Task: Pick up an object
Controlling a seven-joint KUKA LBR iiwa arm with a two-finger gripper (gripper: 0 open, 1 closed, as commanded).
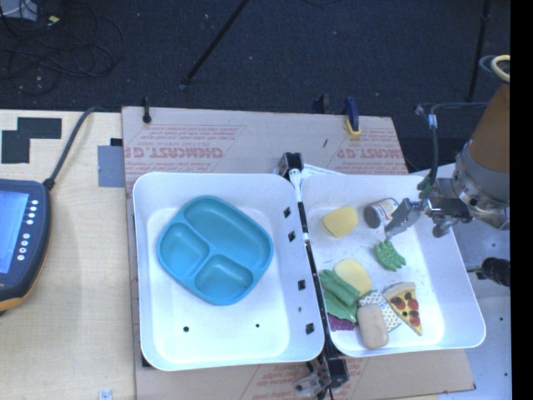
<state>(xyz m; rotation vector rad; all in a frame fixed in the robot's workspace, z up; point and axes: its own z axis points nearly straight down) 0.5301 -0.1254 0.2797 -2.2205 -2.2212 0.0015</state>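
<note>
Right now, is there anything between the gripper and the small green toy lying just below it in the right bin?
Nothing visible stands between them. The gripper hangs over the right bin, and the green toy lies just below it on bare white floor. The nearest things, a grey can and a yellow piece, lie off to the left.

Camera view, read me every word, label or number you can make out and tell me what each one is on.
"CHEMCAST GP", printed in red and upside down from this angle, on the brown protective sheet behind the left bin.
The same red print repeats further right on that sheet, by the blue clamp.
More red print on the sheet's front edge: too cut off to read.
Handheld screen: too blurred to read.
</note>
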